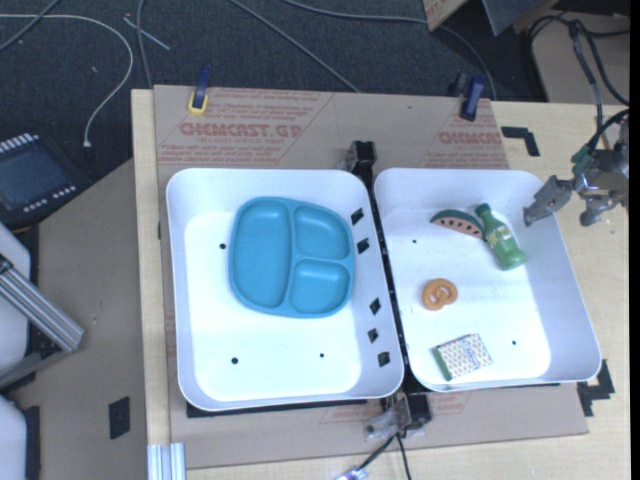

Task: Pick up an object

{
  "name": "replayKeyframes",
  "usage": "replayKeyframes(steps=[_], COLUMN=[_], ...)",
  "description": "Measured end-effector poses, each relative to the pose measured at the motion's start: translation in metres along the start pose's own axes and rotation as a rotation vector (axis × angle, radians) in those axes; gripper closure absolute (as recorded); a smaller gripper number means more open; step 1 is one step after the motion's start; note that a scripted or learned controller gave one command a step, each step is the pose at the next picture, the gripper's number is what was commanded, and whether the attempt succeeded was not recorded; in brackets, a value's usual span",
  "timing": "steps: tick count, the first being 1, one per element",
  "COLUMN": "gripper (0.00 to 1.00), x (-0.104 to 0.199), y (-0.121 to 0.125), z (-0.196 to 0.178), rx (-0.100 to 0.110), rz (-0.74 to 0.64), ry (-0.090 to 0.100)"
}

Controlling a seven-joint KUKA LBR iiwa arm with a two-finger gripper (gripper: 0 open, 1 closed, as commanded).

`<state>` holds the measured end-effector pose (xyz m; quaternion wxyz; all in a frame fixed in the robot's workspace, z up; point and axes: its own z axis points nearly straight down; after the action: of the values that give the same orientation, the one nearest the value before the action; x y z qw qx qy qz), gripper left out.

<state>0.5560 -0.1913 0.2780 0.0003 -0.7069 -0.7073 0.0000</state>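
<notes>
The right bin (560, 343) holds several small objects. A watermelon slice (455, 222) lies at the back, touching a green bottle (500, 236) on its right. An orange ring-shaped piece (438, 294) lies near the middle. A speckled flat packet (463, 355) rests near the front. My gripper (568, 206) hovers at the right bin's far right rim, right of the green bottle and apart from it. Its fingers (541, 200) are spread open with nothing between them.
A blue divided plate (292, 257) lies in the left bin (200, 348). A black divider with clips (372, 268) runs between the bins. Cardboard (330, 118) covers the bench under both bins, with clamps at its back edge.
</notes>
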Motion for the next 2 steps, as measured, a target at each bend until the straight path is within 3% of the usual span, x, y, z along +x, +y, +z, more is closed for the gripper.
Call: replayKeyframes(steps=[2], gripper=[0.00], x=[0.004], y=[-0.001], z=[0.106], rx=[0.005], rz=[0.000], ry=[0.003])
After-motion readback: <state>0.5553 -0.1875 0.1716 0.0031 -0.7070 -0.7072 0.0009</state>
